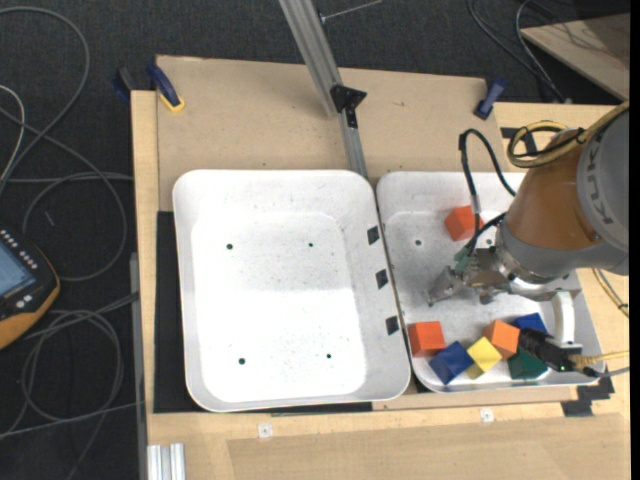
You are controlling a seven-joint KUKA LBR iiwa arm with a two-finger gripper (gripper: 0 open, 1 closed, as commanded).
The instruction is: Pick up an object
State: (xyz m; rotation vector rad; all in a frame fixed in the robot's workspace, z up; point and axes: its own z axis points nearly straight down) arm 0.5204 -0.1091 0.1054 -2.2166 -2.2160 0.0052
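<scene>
Jaws low in the right bin (400,203), grip state unreadable.
Your gripper (452,285) has the orange cube (427,337) nearest, just toward the frame's lower left.

White bins (270,193) speckled dark hold orange (460,221), yellow (484,353), blue (450,361) and green blocks (527,368)

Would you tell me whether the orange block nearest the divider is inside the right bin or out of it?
Inside. The orange block rests on the right bin floor, near its left wall.
</scene>
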